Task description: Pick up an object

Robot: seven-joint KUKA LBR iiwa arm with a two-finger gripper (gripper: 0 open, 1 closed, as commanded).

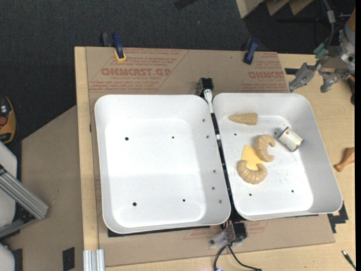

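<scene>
The right bin (316,151) holds a tan cone-shaped pastry (243,118) near its back. A curled croissant (264,147) lies over a yellow wedge (251,154), with a second croissant (252,173) just in front. A small white cylinder with a red mark (289,139) lies to their right. My gripper (315,79) hangs beyond the right bin's back right corner, above the bench. It is open, with nothing between its fingers, and stands well apart from all the objects.
The left bin (107,151) sits beside the right one, joined by a black hinge strip (217,145). Blue clamps (118,45) (250,49) hold the cardboard bench top at the back. An orange-brown object (345,161) lies right of the right bin.
</scene>
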